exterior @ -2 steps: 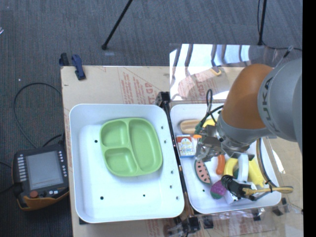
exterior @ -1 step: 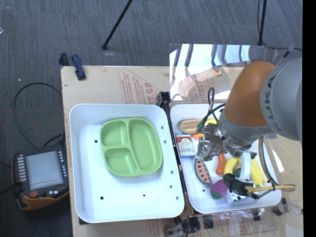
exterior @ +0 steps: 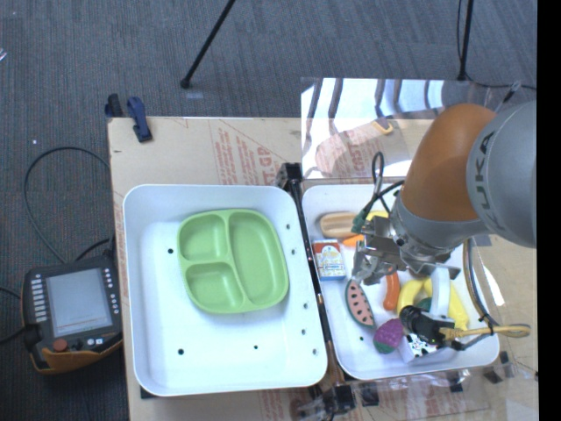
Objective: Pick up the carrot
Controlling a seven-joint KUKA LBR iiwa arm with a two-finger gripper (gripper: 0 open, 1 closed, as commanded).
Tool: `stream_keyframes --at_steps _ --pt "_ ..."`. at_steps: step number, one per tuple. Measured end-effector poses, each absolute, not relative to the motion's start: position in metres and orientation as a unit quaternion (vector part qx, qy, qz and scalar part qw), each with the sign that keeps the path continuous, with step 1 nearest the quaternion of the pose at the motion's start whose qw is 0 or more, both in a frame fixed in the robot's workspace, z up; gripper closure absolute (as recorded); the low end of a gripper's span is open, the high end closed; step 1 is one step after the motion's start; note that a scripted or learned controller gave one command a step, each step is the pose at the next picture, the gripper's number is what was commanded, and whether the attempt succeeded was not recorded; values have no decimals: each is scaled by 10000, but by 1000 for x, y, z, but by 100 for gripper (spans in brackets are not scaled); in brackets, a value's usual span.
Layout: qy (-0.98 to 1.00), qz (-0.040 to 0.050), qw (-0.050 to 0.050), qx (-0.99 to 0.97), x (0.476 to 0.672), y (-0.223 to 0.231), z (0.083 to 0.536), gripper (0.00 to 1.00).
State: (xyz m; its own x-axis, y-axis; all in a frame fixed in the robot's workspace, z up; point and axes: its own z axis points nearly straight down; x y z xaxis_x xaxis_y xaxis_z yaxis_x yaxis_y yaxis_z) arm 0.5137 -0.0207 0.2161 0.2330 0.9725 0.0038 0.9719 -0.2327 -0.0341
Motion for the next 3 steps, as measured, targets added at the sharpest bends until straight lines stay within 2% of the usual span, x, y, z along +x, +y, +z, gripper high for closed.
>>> stream_keyframes --at_steps 1,2,3 --pt "-6192 110 175 -7850 514 -23 224 100" --pt "-6121 7 10 -7907 574 -21 258 100" --pt "-7678 3 -8 -6407 595 -81 307 100"
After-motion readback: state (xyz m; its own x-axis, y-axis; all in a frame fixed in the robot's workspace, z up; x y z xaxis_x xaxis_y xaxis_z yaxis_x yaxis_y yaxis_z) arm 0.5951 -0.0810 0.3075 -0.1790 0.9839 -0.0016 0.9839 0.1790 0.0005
